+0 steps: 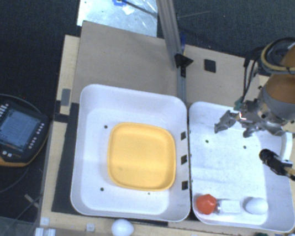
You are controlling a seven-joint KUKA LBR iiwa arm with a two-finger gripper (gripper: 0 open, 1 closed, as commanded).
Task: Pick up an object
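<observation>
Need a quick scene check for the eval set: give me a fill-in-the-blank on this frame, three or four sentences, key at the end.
1. The yellow plate lies in the ____ bin.
2. The gripper hangs over the ____ bin.
3. The orange ball sits near that bin's ____ edge, beside a white egg-shaped object.
4. The white egg outside the bins lies just below the ____ bin.

Missing words: left; right; front; left

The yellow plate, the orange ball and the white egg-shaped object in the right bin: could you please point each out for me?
yellow plate (142, 157), camera view, middle of its flat base.
orange ball (205, 203), camera view, its top.
white egg-shaped object (256, 206), camera view, centre of its rounded top.
</observation>
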